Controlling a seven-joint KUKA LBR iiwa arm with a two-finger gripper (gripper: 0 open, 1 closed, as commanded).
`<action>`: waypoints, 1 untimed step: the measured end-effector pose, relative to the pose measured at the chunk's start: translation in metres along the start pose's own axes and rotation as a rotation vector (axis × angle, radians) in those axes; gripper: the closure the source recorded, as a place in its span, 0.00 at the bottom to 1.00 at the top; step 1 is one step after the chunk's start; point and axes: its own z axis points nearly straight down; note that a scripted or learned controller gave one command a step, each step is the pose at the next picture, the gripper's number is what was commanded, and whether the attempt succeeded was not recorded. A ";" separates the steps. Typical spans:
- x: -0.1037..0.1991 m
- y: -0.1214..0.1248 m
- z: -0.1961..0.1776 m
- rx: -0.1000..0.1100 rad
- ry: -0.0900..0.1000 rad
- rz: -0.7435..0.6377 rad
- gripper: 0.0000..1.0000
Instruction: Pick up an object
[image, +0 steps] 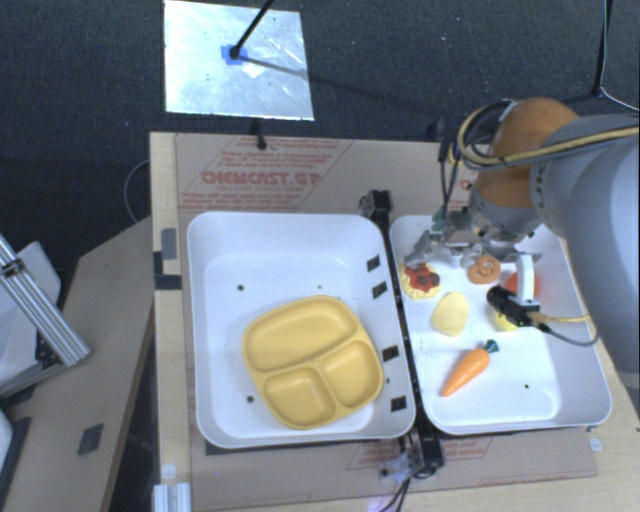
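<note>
Your end effector (470, 250) hovers low over the right bin (560, 400), its opening impossible to tell; nothing lifted yet, and the carrot (468, 369) lies loose, awaiting pickup.

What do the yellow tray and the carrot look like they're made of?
The tray looks like molded plastic: one even yellow, smooth with a soft sheen, and rounded compartment walls. The carrot also looks like plastic, probably a toy: flat uniform orange with a small green top and no natural texture. Whether it is hard or rubbery cannot be told from the look.
</note>
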 end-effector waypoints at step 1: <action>0.001 0.005 -0.017 -0.019 -0.002 -0.003 1.00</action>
